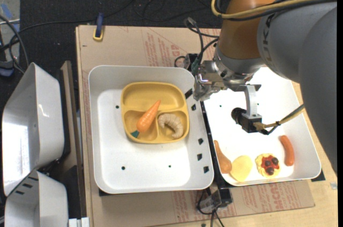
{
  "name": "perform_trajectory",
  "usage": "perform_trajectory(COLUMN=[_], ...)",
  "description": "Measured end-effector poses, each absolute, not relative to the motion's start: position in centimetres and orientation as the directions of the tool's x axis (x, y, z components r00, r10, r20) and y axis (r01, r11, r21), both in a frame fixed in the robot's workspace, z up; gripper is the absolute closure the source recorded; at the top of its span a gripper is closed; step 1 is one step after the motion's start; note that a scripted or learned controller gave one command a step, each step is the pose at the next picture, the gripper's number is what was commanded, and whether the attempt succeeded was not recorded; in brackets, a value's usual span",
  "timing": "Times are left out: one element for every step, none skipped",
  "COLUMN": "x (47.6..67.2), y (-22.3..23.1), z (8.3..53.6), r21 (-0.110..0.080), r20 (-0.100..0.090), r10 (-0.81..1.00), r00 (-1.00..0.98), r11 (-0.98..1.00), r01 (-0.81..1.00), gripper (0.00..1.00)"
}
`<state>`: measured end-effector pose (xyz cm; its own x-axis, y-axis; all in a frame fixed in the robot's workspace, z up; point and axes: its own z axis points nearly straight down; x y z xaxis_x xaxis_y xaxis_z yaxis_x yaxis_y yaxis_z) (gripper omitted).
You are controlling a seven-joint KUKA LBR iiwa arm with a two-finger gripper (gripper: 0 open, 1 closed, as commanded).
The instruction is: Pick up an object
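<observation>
Four toy foods are lined up in the right bin [230, 137]; the sausage [288, 149], least crowded, is best targeted from above. Gripper [205, 85] open or shut? Can't be told.

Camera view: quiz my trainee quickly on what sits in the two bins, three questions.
1. True or false: the yellow plate sits in the right bin.
2. What lies next to the carrot on that plate? A) a pale curled shrimp B) a banana C) a spoon
3. How many loose items lie in the right bin?

Key
1. False: it sits in the left bin.
2. A, the pale curled shrimp.
3. Four: orange stick, yellow disc, topped tart, sausage.
</observation>
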<state>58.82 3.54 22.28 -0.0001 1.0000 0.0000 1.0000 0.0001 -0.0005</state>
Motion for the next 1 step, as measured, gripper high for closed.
perform_trajectory(x=[58.19], y=[9.02], z=[23.57], r21=[0.001], r20=[0.001], r10=[1.0], r00=[-0.008], r11=[0.008], r01=[1.0], gripper=[1.0])
